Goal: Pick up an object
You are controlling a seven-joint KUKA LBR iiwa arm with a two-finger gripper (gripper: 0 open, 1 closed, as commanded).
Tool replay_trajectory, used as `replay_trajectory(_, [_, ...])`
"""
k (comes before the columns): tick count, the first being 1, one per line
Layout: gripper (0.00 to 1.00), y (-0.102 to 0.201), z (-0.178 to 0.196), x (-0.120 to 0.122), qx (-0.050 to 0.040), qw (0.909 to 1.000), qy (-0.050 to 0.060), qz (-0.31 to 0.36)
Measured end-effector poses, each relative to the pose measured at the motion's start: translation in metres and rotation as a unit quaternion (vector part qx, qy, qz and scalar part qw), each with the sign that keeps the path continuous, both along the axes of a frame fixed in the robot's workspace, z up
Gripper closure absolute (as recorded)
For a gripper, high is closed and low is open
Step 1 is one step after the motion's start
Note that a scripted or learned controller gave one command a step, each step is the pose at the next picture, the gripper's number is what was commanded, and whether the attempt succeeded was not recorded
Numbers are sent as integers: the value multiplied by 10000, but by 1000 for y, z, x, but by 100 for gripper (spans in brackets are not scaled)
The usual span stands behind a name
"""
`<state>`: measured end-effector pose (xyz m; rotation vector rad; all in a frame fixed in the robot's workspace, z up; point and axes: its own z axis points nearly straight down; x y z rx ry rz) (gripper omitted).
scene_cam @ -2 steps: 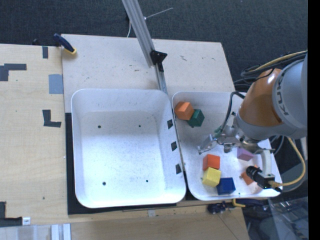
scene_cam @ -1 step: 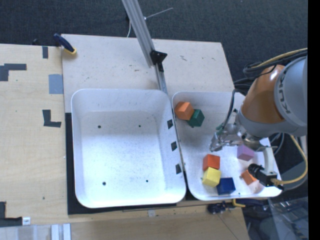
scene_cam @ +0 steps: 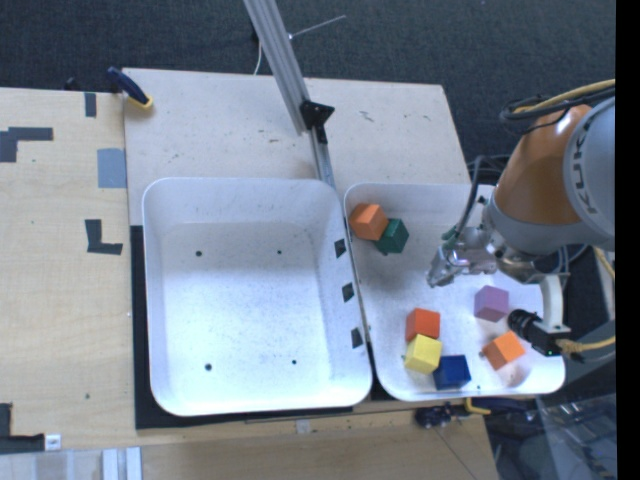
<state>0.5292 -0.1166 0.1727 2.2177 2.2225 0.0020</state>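
The right bin [scene_cam: 400, 196] holds several small blocks. An orange block [scene_cam: 368, 221] touches a green block [scene_cam: 392, 236] at the bin's back left. Near the front sit a red-orange block [scene_cam: 423, 323], a yellow block [scene_cam: 423, 353] and a blue block [scene_cam: 452, 370], close together. A lilac block [scene_cam: 491, 303] and another orange block [scene_cam: 504, 349] lie toward the right side. My gripper [scene_cam: 447, 270] hangs over the middle of this bin, between the green block and the lilac block, with nothing seen between its fingers.
The left bin [scene_cam: 160, 208] lies beside the right one, sharing a middle wall. A slanted metal rail [scene_cam: 280, 53] runs from the top down to the bins' joint. A small blue and yellow tool [scene_cam: 130, 86] lies on the bench at the back left.
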Motion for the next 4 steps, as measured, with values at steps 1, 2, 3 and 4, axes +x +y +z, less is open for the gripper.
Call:
replay_trajectory(1, [100,0,28,0,1,10000,17,-4])
replay_trajectory(2, [100,63,37,-8,15,10000,17,30])
replay_trajectory(3, [100,120,41,-4,13,10000,21,31])
replay_trajectory(4, [100,172,56,-9,12,10000,14,30])
